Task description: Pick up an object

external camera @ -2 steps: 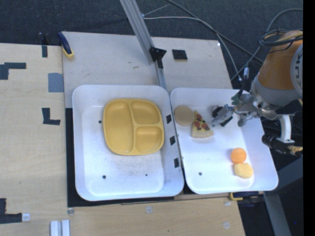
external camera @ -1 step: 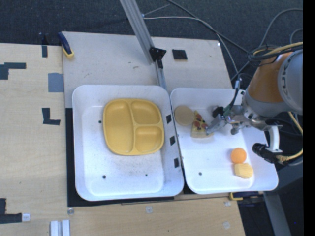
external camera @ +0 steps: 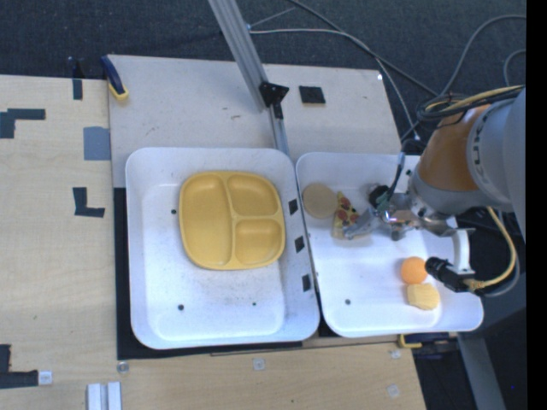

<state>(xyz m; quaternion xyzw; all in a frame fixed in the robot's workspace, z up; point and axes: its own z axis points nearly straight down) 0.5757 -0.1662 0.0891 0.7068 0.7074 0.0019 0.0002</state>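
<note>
Reaching into the right bin [external camera: 389, 310], the end effector [external camera: 363, 223] (finger state indeterminate) may deflect the small toy [external camera: 345, 214] sideways.

Tray [external camera: 232, 219] in L bin [external camera: 145, 254]

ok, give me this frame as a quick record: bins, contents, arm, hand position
left bin: holds a yellow divided plate, lying flat
right bin: tan round disc near its upper left, small multicoloured item beside the disc, orange ball, pale yellow block just below the ball
arm: reaches in from the right over the right bin
hand: low in the right bin, next to the multicoloured item
hand state: cannot tell
held object: none visible
</note>
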